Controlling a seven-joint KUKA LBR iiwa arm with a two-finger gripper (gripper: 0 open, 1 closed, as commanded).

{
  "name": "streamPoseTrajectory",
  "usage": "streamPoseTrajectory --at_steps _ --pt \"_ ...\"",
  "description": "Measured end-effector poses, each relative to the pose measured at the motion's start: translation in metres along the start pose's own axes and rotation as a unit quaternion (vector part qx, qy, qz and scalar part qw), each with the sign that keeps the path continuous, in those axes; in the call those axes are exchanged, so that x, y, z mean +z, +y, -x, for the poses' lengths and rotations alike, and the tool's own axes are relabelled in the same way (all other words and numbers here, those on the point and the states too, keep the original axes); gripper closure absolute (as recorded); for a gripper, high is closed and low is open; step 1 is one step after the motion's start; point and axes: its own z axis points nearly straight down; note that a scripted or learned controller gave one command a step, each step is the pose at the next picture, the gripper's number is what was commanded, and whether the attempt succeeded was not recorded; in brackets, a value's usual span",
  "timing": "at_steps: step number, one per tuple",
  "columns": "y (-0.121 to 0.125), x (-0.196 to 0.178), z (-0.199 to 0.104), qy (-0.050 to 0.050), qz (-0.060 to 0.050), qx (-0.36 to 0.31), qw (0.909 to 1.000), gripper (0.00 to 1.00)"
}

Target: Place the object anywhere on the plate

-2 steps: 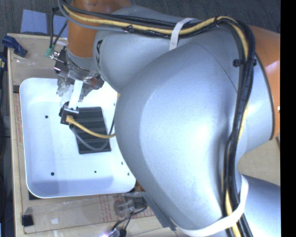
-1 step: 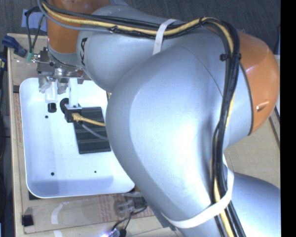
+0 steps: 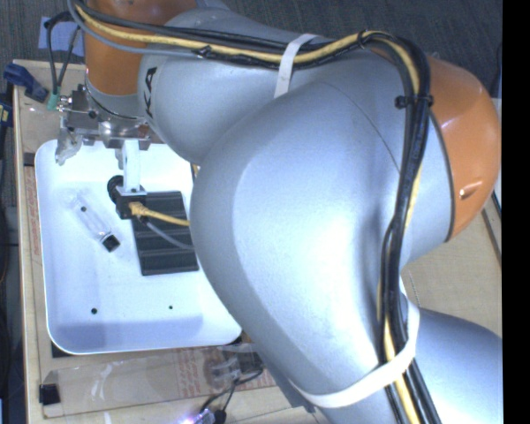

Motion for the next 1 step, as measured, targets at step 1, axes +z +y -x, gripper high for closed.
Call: streamPoseTrajectory --at_steps 1 --pt "-0.001 -0.0101 -0.0025 0.0 -0.001 -0.004 1.0 1.0"
